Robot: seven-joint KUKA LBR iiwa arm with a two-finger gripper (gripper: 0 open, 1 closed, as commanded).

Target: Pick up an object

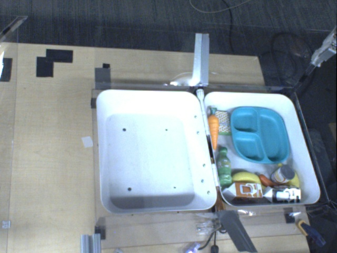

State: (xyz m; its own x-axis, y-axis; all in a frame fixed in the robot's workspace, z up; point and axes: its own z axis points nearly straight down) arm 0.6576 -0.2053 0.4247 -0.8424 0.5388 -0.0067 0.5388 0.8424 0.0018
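Carrot [212, 126] lies lengthwise against the left wall of the right bin [301, 141], beside the blue tray [260, 133]. It looks like light, stiff, smooth plastic (likely slippery), best pinched across its thick middle. The pincer [325, 50] sits far off at upper right; its opening I cannot tell.

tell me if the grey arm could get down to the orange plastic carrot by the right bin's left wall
Probably yes, but awkwardly. Nothing lies on top of the orange plastic carrot, so it is open from above. It sits tight against the right bin's left wall, with the green plastic bottle just below it, leaving little finger room.
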